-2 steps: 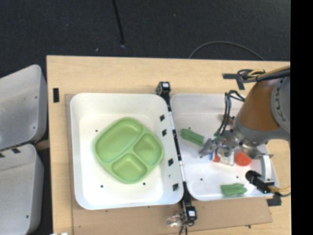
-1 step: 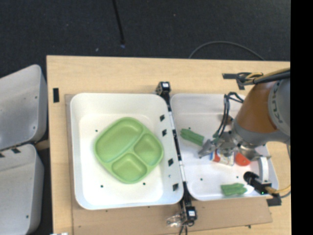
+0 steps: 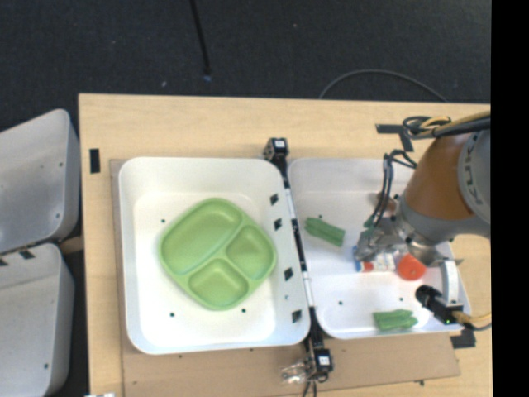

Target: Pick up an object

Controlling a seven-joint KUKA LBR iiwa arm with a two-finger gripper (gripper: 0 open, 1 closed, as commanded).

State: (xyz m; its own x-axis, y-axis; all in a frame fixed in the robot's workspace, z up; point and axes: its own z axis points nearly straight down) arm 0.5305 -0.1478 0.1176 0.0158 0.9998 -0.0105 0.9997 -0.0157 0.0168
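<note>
Right bin [image 3: 347, 172], contents: a green block [image 3: 324, 231] lies tilted toward the bin's left edge; a second green block [image 3: 394, 320] lies along the near edge, toward the right corner. An orange piece [image 3: 410, 267] and a small blue-and-red item [image 3: 364, 262] (shape too blurred to name) sit just beside the gripper [image 3: 382, 246], right of the bin's centre. The gripper hangs low over this cluster; whether its fingers are wide, narrow or holding anything cannot be told. Left bin [image 3: 136, 222]: a green divided plate [image 3: 216, 252], three compartments, rests at the centre.
</note>
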